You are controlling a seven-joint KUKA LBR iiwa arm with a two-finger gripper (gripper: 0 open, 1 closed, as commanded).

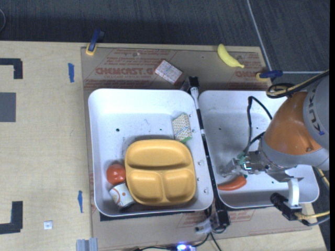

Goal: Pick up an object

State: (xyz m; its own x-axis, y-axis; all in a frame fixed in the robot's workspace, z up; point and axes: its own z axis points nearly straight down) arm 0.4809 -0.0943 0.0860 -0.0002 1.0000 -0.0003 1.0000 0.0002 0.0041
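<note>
two bins: we see them side by side on the table [42,156]
tool [234,167]: low in right bin [220,109], just above an orange pepper [232,183]; we cannot tell its state
left bin [104,109]: yellow divided tray [159,170]

The two white bins [104,140] appear as smooth, slightly glossy plastic. The yellow compartment tray [159,171] shows a smooth, semi-gloss plastic finish. The bench top [36,156] looks like matt, pale wood. The brown board [125,69] under the bins resembles matt printed cardboard. The arm's orange band [290,129] is glossy.
</note>
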